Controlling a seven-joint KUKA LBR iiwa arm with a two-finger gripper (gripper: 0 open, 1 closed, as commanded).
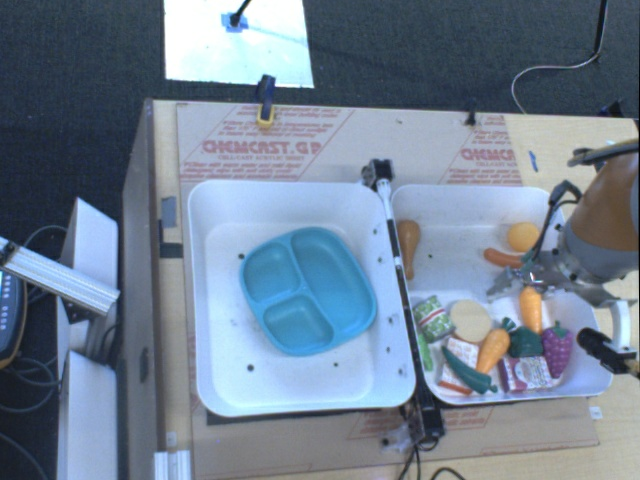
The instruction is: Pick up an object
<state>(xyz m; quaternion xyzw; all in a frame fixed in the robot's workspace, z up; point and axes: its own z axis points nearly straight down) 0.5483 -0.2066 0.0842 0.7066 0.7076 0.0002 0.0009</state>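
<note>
The right white bin point(450, 200) holds several toy foods. A brown drumstick point(408, 238) lies at its left, with a yellow-orange ball point(522, 236) and a red sausage point(502, 258) at the back. Along the front lie a green-white packet point(432, 318), a cream disc point(470, 320), two carrots point(492, 348) point(530, 310), a green piece point(525, 343) and purple grapes point(556, 348). My gripper point(522, 282) reaches in from the right. It hangs low over the bin, between the sausage and the upright carrot, and nothing is visibly held in it.
The left white bin point(215, 268) holds a blue divided plate point(305, 290). A rail point(392, 248) separates the bins. The arm's body point(600, 230) covers the right bin's right side. A red-white box point(462, 353) and a dark green piece point(465, 376) lie at the front.
</note>
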